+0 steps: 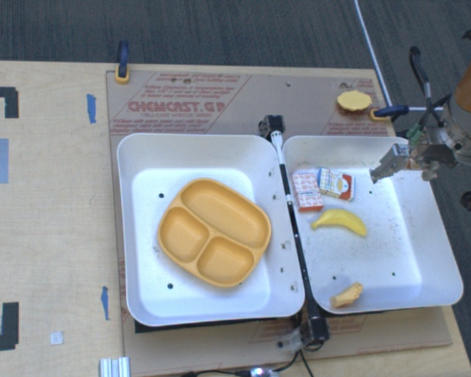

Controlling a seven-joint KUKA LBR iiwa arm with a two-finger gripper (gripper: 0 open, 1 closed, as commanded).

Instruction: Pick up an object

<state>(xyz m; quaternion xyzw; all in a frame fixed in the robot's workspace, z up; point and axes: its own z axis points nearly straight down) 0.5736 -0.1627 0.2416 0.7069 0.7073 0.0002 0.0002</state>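
Note:
The right bin (424, 265) holds a yellow banana (340, 221) near its middle. Two small snack packets lie at its back left, one red and white (307, 190), one with blue (334, 182). A tan food piece (347, 294) rests by the front rim. My gripper (404, 169) hangs over the bin's back right corner, above the floor and to the right of the packets. Its fingers (385, 166) look spread and open with nothing between them.
The left bin (141, 163) carries an orange divided plate (213, 232). A yellow disc (354, 101) lies on the board behind the right bin, next to a blue clamp (388, 112). A black divider (286, 195) runs between the bins.

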